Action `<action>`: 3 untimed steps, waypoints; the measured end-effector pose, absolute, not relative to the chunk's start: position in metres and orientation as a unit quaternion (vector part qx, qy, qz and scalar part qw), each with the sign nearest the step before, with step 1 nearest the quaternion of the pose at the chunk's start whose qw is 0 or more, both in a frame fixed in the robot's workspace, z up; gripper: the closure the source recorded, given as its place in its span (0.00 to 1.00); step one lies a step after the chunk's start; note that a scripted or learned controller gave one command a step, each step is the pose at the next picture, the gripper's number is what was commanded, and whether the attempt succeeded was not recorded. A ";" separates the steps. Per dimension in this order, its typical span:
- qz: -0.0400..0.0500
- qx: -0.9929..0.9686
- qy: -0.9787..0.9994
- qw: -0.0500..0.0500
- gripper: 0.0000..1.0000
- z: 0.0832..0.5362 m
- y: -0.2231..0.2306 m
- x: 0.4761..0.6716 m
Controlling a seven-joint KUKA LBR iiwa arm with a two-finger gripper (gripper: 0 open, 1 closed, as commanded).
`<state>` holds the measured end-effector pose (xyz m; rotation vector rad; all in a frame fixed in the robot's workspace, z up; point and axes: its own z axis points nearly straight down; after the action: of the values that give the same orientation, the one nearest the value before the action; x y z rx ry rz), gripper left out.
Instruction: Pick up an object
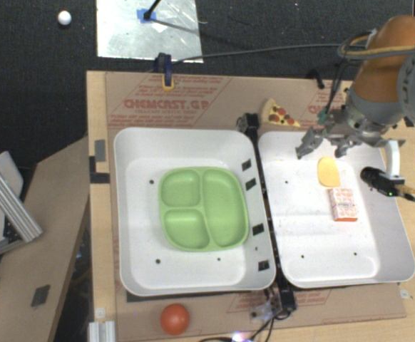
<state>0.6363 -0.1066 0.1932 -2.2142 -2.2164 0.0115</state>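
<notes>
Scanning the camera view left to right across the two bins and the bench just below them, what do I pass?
Orange ball → green divided plate → yellow object → red-and-white box. The hand hangs over the yellow object, so it is left unordered.

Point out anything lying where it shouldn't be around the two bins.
Two things lie outside the bins: a toy pizza slice on the cardboard behind the right bin, and an orange-red ball on the cardboard in front of the left bin. The yellow object and small box sit inside the right bin.
</notes>
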 end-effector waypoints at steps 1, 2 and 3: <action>0.000 -0.706 -0.708 0.000 0.00 0.201 -0.106 0.639; 0.001 -0.707 -0.708 0.001 0.00 0.140 -0.107 0.632; 0.001 -0.707 -0.707 0.001 0.00 0.088 -0.106 0.632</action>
<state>0.6316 -0.1063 0.0880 -2.2189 -2.2210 0.0026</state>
